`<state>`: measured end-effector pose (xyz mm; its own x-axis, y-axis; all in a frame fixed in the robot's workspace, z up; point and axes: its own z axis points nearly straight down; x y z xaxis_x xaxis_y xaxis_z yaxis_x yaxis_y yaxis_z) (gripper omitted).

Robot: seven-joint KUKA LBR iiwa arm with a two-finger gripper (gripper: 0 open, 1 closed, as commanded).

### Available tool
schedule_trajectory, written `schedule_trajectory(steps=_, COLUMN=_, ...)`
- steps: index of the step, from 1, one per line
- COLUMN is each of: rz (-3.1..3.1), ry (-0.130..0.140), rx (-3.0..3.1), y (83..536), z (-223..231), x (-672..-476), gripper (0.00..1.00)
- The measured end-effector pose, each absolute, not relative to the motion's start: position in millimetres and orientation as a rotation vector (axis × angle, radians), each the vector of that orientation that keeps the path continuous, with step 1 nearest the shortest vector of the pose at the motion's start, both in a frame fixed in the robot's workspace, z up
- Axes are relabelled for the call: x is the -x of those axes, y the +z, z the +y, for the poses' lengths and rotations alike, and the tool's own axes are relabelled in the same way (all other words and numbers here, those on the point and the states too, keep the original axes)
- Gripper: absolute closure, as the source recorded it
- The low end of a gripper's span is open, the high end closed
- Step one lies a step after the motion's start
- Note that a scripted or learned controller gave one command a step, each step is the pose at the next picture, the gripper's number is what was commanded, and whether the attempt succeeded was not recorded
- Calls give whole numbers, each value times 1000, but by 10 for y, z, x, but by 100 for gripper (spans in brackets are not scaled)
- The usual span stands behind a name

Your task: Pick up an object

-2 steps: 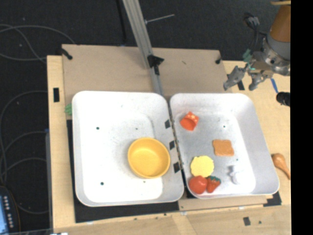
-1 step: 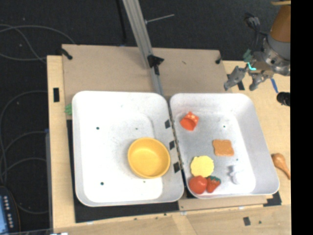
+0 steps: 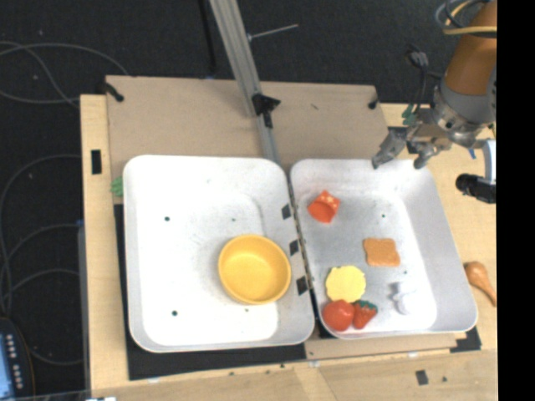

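A: Where are the toys?
B: In the right bin [image 3: 422,192]. The orange square [image 3: 381,252] lies below the gripper [image 3: 400,156], toward the front.
A: Is the gripper near?
B: No, it's up over the back rim. Its fingers are spread apart, holding nothing.

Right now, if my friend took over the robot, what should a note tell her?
Gripper: open, holding nothing, over the far right corner of the right bin.
Right bin holds: orange-red toy, tan square piece, yellow piece, red tomato-like toy, strawberry-like toy, small grey piece.
Left bin holds: yellow bowl.
Done: nothing picked up.
Left: choose one object, lower onto it, close, lift.
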<state>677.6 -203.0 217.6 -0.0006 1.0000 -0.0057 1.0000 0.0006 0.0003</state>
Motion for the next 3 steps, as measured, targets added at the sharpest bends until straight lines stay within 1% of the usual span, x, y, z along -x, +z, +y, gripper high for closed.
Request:
schedule_trajectory(steps=1, rz=2226, ry=-10, rx=-2218, y=1559, z=-1995, x=-6757, gripper=0)
schedule_trajectory(steps=2, rz=2225, ry=-10, rx=-2218, y=1033, z=-2014, x=-6744, gripper=0)
schedule_trajectory(steps=3, rz=2221, ry=-8, rx=-2207, y=1194, z=-2034, x=-6767, gripper=100)
